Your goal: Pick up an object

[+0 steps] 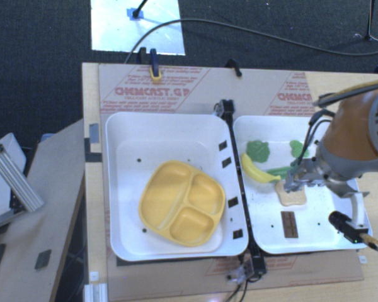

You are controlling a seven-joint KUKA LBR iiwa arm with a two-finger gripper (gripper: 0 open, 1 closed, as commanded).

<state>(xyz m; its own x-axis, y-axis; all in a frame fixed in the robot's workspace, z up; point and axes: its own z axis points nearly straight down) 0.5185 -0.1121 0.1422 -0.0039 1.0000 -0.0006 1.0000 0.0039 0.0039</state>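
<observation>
My gripper hangs low in the right bin, right over the top edge of a tan toast slice. A yellow banana lies just to its left, with a green strip running from the banana toward the gripper. A green leafy piece sits above the banana and another green piece lies near the arm. A small brown bar rests toward the bin's front. Nothing is visibly lifted.
The left bin holds a yellow divided plate. A black divider with clips runs between the bins. The grey arm with its orange band covers the right bin's far right side.
</observation>
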